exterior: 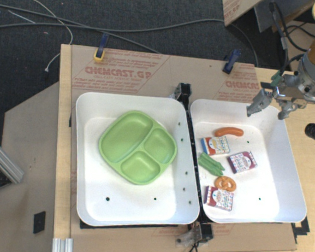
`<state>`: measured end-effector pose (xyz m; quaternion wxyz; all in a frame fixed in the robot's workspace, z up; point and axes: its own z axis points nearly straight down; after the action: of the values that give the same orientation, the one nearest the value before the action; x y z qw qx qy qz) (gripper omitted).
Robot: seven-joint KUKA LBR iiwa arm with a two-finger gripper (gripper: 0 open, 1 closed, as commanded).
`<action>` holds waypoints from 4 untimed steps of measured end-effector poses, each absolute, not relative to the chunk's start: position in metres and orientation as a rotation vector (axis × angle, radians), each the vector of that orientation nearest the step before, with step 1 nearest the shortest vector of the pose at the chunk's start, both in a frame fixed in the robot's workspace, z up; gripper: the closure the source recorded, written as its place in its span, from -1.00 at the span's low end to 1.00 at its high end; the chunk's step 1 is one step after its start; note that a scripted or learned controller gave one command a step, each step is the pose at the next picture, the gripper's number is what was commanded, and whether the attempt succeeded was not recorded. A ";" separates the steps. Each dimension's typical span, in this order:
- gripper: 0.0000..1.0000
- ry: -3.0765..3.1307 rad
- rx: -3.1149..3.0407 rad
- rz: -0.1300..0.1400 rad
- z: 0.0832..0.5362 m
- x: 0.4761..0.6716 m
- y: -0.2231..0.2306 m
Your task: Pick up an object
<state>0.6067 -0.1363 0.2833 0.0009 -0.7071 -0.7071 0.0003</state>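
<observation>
Lowest in the right white bin (286, 156) lies a small red-and-white printed packet (218, 199). An orange sausage-shaped toy (228, 132) sits just below-left of the empty two-finger gripper (270, 108), fingers spread apart.

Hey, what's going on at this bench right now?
A robot arm reaches in from the right, its claw open and holding nothing, above the far edge of the right bin. That bin holds a toy sausage, green beans, a pretzel and three small packets. The left bin holds a green divided plate. Nothing is picked up yet.

Divided plate (138, 147) in left bin (84, 144)
</observation>
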 end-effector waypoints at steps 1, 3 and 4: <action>-1.00 -2.221 -2.220 0.000 0.284 0.607 -0.136; -1.00 -2.219 -2.219 0.003 0.194 0.622 -0.138; -1.00 -2.220 -2.220 0.002 0.149 0.626 -0.145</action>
<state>0.6259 -0.1450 0.1494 0.0011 -0.7071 -0.7071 0.0005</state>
